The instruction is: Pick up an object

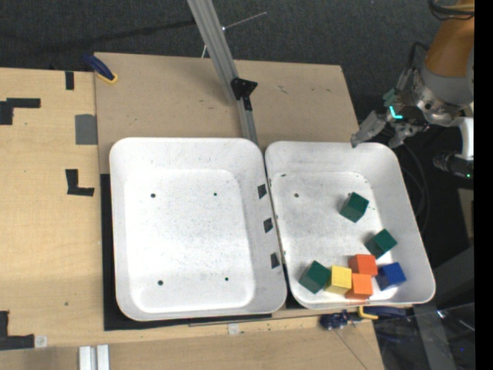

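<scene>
The right bin [385, 160] holds several small cubes. A green cube [355, 206] lies alone near the middle, and another green cube [380, 243] sits lower right. Along the front edge are a green cube [314, 277], a yellow cube [340, 277], two orange cubes [362, 272] and a blue cube [391, 274], packed close together. My gripper [376, 129] hangs just beyond the right bin's far right corner, above the bench, with nothing visible between its fingers. The orange band of the arm [451, 48] rises at the upper right.
The left bin [123, 168] lies beside the right one. A slanted metal pole [219, 45] runs from the top down to the gap between the bins. Black tape marks lie on the wooden bench at the left. Cables hang at the right.
</scene>
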{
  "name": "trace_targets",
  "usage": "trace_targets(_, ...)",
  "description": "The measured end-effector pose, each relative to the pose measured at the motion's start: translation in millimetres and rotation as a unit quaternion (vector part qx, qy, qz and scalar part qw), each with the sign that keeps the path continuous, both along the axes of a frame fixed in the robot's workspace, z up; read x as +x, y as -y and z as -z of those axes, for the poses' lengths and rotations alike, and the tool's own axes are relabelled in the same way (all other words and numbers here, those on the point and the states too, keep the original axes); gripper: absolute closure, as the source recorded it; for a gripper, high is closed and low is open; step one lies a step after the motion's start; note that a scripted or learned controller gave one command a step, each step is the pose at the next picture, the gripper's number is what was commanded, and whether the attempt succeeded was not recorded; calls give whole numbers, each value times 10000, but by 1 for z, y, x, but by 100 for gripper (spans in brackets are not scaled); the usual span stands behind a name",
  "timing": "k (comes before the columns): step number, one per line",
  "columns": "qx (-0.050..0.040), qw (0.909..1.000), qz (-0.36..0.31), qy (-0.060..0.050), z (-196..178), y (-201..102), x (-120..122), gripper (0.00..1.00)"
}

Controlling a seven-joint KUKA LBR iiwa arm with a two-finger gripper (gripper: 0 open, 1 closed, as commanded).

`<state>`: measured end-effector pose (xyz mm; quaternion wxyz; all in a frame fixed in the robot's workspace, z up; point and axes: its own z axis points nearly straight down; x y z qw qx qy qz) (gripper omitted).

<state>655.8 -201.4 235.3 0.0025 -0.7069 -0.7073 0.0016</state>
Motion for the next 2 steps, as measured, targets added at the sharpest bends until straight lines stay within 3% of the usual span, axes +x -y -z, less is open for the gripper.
trace_targets(1, -13, 10000, -7, 21, -3, 0, 1, 0)
trace_targets(2, -9, 10000, -9, 5, 41, -5, 1, 0)
